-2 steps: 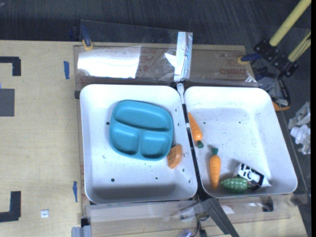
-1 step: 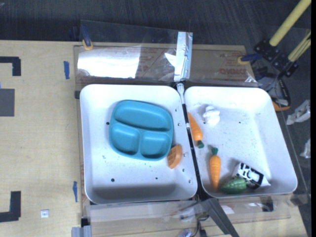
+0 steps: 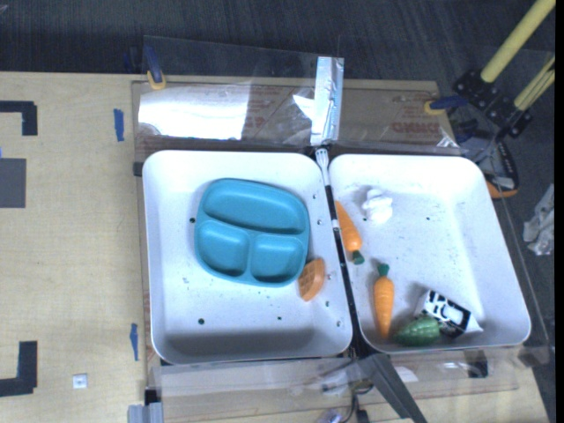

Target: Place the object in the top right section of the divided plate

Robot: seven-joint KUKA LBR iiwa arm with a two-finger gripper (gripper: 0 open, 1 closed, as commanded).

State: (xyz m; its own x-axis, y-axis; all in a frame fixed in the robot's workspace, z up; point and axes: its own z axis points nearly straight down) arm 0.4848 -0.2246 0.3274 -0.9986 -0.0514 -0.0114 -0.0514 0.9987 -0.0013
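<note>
A blue divided plate (image 3: 251, 231) lies in the left white bin (image 3: 176, 315), with one long section along its far side and two smaller sections along its near side. An orange food piece (image 3: 311, 280) rests against the plate's lower right rim. In the right white bin (image 3: 498, 263) lie an orange carrot (image 3: 348, 232) by the left wall, a second carrot (image 3: 383, 300), a white lumpy object (image 3: 377, 205), a green vegetable (image 3: 417, 330) and a black and white item (image 3: 445, 311).
A clear plastic panel with a silver taped edge (image 3: 328, 100) stands behind the bins. Yellow rods with black clamps (image 3: 502, 69) are at the upper right. The wooden bench (image 3: 62, 263) extends to the left.
</note>
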